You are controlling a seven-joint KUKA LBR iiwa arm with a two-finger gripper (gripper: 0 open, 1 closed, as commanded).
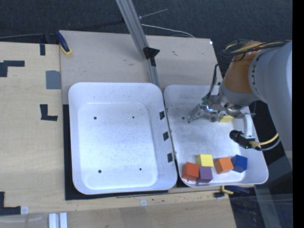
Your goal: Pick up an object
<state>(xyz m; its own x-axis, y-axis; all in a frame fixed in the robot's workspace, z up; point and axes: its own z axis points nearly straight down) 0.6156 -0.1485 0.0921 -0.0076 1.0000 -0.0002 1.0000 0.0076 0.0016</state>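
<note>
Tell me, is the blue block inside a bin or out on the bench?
Inside. The blue block lies in the right bin, near its front edge beside an orange block.

two white bins [118,91], black-speckled, on a tan table [28,141]. beside the yellow cube [206,160]: red-orange cube [191,170], purple cube [205,173], orange cube [223,165], blue cube [240,162]. grey arm [273,87], orange band [237,75].

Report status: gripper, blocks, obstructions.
Gripper over right bin, nothing seen in it. Blocks clustered at the bin's near edge: orange block, yellow block, purple block. Path looks unobstructed.
</note>
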